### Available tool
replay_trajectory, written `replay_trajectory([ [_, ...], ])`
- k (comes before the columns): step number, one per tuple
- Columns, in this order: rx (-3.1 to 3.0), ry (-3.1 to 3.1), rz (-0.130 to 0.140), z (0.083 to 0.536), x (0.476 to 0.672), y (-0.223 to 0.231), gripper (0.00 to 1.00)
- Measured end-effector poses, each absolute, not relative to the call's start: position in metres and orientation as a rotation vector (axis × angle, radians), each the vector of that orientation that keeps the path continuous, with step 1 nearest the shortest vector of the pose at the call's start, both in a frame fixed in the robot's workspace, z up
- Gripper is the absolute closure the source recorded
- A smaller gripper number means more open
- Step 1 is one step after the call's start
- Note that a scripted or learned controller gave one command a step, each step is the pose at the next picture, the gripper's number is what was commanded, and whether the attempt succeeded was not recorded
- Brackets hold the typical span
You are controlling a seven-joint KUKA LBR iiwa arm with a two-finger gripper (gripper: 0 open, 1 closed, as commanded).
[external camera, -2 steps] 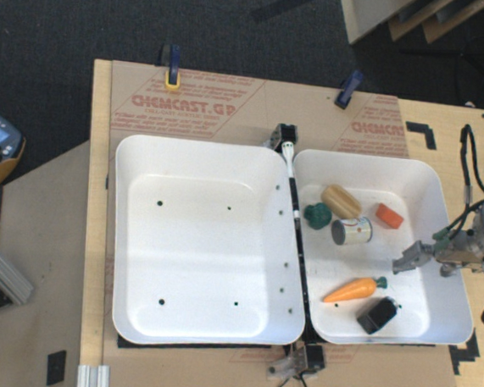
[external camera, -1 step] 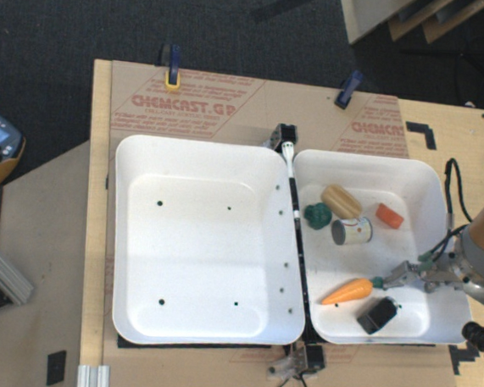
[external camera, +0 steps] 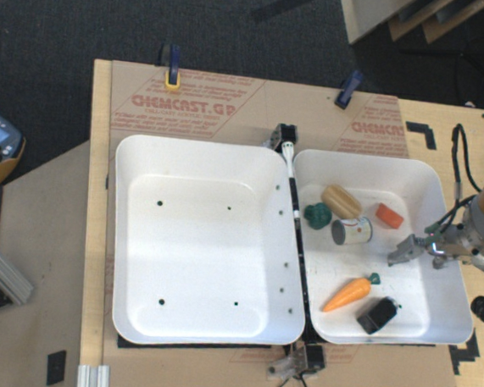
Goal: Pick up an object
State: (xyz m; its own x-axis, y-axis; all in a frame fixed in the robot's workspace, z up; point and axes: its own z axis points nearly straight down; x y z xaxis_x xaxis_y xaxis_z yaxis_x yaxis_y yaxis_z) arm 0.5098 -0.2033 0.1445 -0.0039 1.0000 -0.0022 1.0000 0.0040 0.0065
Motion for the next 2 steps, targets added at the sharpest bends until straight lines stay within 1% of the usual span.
replay_trajectory([
  [1, 2.207, 2.218, 0.012, 0.256, 0.525, -0.177, 0.0],
  [2, 2.232, 2.233, -0.01, 0.116, 0.484, -0.141, 0.0],
])
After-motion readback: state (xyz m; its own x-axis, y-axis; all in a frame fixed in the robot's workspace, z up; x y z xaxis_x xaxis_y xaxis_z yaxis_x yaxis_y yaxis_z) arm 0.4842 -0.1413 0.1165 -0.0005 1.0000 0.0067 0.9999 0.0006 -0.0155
